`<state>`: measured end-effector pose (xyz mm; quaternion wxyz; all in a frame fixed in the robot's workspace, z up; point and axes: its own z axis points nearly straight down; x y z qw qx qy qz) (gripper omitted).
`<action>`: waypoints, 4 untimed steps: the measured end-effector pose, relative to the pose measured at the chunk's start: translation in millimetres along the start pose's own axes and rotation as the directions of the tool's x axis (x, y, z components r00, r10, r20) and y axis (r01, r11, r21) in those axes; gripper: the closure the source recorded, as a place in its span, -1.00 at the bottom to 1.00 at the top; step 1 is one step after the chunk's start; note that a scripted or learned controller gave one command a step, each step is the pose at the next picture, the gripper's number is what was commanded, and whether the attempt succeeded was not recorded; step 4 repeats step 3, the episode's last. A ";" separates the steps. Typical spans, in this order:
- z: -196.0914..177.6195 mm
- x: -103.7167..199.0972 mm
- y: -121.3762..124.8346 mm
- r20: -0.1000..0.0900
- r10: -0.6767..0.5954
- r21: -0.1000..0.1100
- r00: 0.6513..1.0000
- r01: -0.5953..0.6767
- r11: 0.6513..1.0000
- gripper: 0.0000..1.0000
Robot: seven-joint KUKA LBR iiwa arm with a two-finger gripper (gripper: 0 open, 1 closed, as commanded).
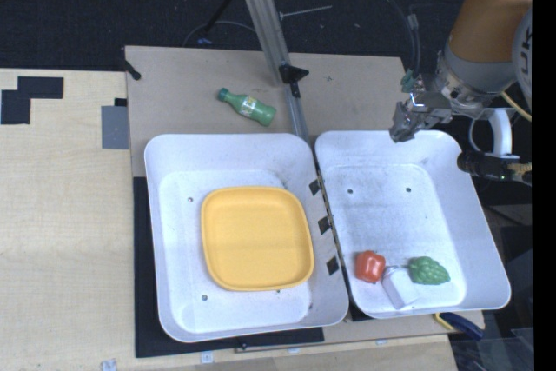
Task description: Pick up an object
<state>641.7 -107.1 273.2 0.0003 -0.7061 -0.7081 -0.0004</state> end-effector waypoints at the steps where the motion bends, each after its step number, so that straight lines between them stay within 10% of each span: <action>1: 19.5 46.4 -10.0 0.000 0.000 0.001 1.000 0.000 1.000 1.00; 3: 28.9 148.9 -29.3 0.001 0.001 0.000 1.000 -0.001 1.000 1.00; 4: 28.9 148.9 -29.3 0.001 0.001 0.000 1.000 -0.001 1.000 1.00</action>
